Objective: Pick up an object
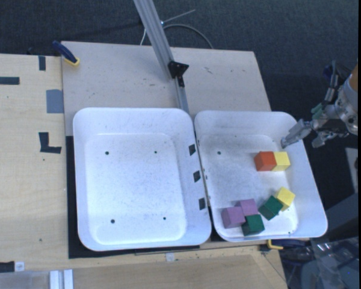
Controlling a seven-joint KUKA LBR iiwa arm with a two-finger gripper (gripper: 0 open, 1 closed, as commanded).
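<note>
Two white bins (132, 116), wooden bench (18, 161), dark floor (259, 17)

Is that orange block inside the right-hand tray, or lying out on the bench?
Inside. The orange block rests on the floor of the right bin, touching a yellow block, well within the raised rim.

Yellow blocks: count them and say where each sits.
2, both in the right bin: one yellow block touching the orange block, another yellow block lower down beside a green block. None seems hidden.
</note>
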